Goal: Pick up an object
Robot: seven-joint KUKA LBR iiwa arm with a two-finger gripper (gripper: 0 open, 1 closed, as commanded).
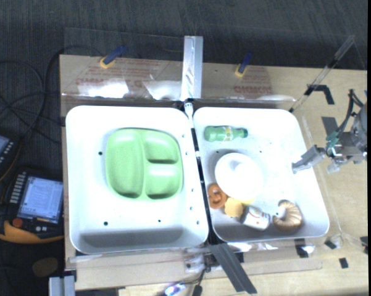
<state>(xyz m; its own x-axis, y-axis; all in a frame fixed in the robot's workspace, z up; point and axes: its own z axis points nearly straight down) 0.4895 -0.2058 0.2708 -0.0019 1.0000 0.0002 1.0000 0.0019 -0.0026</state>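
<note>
The gripper (344,145) hangs at the right edge, beyond the right bin (308,184); whether it is open or closed, I cannot tell. In that bin lie a green bottle (225,133), a white bowl (238,174), a doughnut (216,196) and a croissant (288,214). A green tray (144,163) sits in the left bin (86,214).

tray (145,163) in left bin (86,227), bottle (225,133) in right bin (308,193)

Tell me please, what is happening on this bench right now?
A robot arm is set to pick an object from two white bins. Its gripper sits at the right bin's right edge, holding nothing. That bin holds a green bottle, a white bowl and small toys. The left bin holds a green divided plate.
</note>
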